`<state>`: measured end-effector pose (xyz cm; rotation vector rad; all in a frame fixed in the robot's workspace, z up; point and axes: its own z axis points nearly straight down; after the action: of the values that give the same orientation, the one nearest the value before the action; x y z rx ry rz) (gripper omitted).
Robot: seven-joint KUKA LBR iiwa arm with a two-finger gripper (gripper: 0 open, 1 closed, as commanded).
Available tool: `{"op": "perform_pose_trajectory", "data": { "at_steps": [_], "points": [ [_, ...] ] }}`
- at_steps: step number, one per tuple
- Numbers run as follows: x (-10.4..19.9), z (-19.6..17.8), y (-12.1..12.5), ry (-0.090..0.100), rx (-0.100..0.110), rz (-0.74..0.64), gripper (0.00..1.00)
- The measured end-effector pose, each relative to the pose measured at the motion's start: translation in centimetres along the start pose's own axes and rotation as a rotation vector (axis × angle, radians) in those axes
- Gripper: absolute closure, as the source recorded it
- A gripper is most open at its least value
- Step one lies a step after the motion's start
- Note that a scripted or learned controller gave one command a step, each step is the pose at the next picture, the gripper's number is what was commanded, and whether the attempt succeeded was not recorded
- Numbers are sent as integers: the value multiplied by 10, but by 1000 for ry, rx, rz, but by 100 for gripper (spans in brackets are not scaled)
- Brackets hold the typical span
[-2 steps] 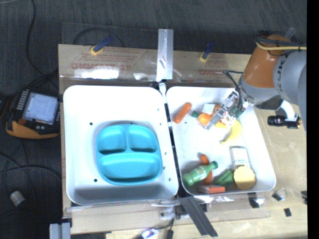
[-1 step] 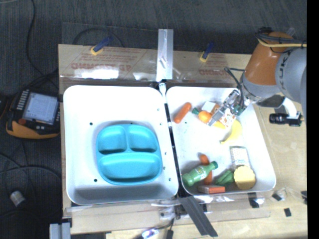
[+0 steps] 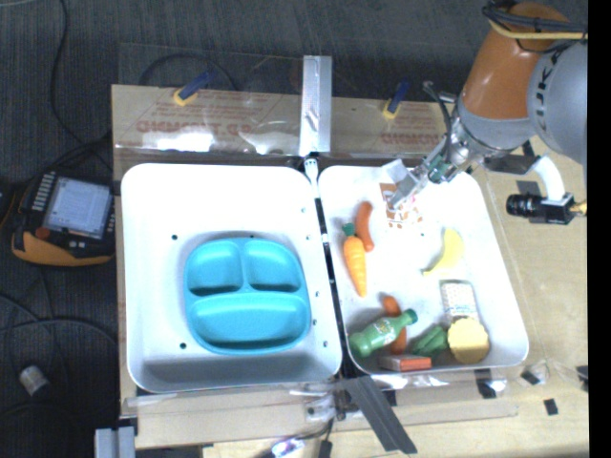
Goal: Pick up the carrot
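The carrot (image 3: 355, 263) lies in the right bin (image 3: 496, 284), near its left wall, just below a small red sausage (image 3: 364, 223) and well apart from the gripper (image 3: 406, 185). The gripper hangs over the bin's upper part, above a small white-and-orange card (image 3: 403, 214), and whether it is spread or pinched I cannot tell. A banana (image 3: 446, 249) lies to the right, a green bottle (image 3: 382, 332) sits lower down, and a blue tray (image 3: 248, 292) fills the left bin (image 3: 153, 256).

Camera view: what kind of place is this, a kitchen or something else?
Probably a robot test bench in a lab, not a kitchen: two white bins sit on a taped board, the food looks like toys such as the carrot, and cables lie on the carpet.
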<state>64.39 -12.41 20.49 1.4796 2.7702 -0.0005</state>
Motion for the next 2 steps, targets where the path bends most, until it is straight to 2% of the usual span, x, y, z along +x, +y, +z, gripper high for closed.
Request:
{"op": "perform_pose_trajectory", "data": {
  "at_steps": [1,2],
  "points": [
    [0,0,0,0,0,0,0],
    [29,86,-51,-22,-19,-334,0]
  ]
}}
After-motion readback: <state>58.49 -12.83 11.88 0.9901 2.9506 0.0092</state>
